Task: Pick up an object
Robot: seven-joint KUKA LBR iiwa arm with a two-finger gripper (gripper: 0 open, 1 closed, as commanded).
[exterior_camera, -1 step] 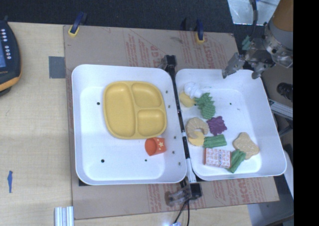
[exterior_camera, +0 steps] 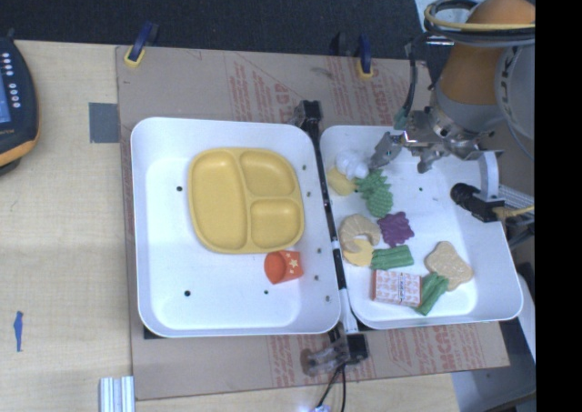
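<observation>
On the surface's right bin (exterior_camera: 491, 296), the tool (exterior_camera: 405, 154) hovers spread wide, empty; the green toy (exterior_camera: 374, 190) lies just below-left.

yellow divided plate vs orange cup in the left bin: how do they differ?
The yellow divided plate is far larger than the orange cup. The plate lies flat in the left bin's upper middle, three compartments facing up; the cup lies tipped on its side just below the plate's lower right corner. Plate is pale yellow, cup orange-red. Both are in the left bin.
</observation>
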